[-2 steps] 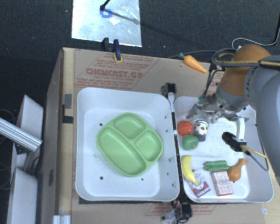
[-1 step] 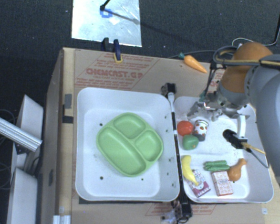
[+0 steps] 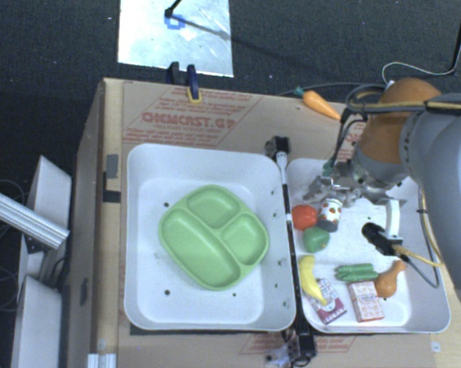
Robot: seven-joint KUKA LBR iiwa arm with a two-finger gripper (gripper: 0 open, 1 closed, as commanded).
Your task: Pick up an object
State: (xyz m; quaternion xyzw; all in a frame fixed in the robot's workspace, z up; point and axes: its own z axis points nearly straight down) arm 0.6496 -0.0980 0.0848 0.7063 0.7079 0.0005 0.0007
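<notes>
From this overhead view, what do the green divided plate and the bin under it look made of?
The green divided plate looks like moulded plastic: even matte colour, soft rounded compartment edges. The left bin also seems plastic, smooth white with a slight sheen and rounded corners, though thin metal can't be excluded.

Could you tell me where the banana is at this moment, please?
The banana lies in the right bin, near its left wall, just below the green ball.
</notes>
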